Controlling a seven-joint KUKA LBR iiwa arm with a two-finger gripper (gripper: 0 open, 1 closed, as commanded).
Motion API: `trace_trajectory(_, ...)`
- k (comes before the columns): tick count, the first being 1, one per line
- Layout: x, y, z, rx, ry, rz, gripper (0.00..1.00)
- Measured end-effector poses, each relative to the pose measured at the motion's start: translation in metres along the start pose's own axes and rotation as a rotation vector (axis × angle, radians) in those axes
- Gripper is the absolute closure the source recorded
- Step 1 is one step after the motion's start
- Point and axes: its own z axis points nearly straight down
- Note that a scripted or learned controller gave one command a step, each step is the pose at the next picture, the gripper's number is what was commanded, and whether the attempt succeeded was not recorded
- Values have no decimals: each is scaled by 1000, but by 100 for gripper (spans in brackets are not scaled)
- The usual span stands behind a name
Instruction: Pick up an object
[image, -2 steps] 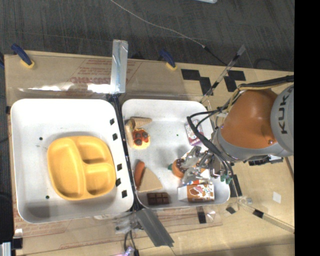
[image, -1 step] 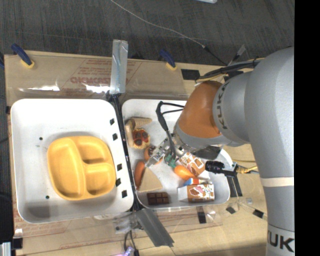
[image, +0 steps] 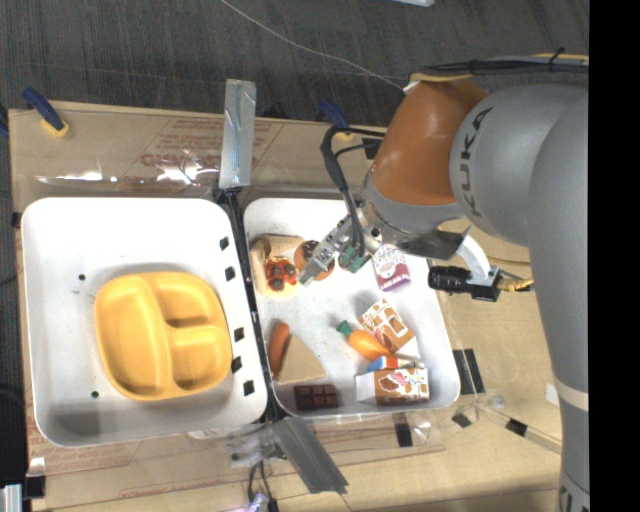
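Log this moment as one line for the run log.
arm: over right bin | gripper: low by pizza slice, upper-left corner | grasp: unconfirmed | left bin: yellow tray

place: robot lab | evidence: KUKA arm (image: 500, 160), taped cardboard bench (image: 130, 150) (clamped), white bins (image: 40, 300)

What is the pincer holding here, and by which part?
It cannot be told: the pincer hangs low by the pizza-slice toy in the right white bin, with nothing visibly gripped.
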Motion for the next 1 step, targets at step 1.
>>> trace_trajectory(1,-56,31,15,9,7,206,100)
